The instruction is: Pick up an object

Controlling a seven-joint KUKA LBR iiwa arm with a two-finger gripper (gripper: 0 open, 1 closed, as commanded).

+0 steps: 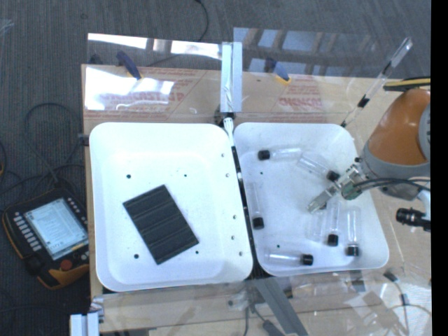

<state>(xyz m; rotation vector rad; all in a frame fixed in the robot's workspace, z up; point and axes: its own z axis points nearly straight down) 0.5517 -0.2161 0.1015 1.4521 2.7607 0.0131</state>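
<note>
Several clear plastic tubes with black caps lie scattered in the right bin (280,187). One tube (280,154) lies near the back, another (257,205) along the left wall, and one (290,258) at the front. My gripper (323,196) reaches in from the right and hangs low over the right-hand part of this bin, just above a pair of upright-lying tubes (333,226). Nothing shows as held. A black ridged rectangular pad (160,223) lies flat in the left bin (126,152), far from the gripper.
The arm's orange band and grey wrist (399,142) overhang the right bin's right rim. A metal divider (229,82) stands behind the bins. A teach pendant (45,233) lies on the floor at the left.
</note>
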